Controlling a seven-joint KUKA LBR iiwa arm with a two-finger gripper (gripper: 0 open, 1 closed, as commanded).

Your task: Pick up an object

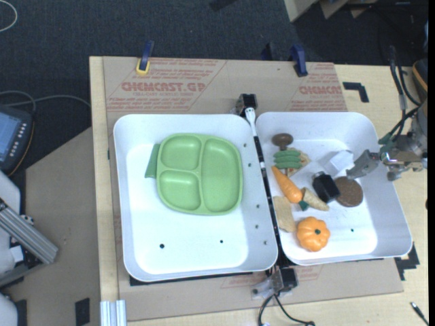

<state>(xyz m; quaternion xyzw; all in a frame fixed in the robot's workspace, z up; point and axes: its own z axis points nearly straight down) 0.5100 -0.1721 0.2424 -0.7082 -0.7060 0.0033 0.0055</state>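
The grey metal gripper [370,163] sits at the right white bin's [387,240] edge beside a round brown disc [350,193]; jaw state unclear.

Arm [414,156] cut off by right edge at 3 o'clock; upper links out of frame. Gripper [367,163] small, blurred: finger state unreadable. Black block [325,187] overlaps brown disc [349,193] at disc's 9 o'clock, hiding part of its rim. Carrot [288,185] covers pale piece [284,216] (identity unclear) at 12 o'clock. Green item [287,159] above carrot too small to identify. Screen device [12,138] clipped by left edge at 9 o'clock.
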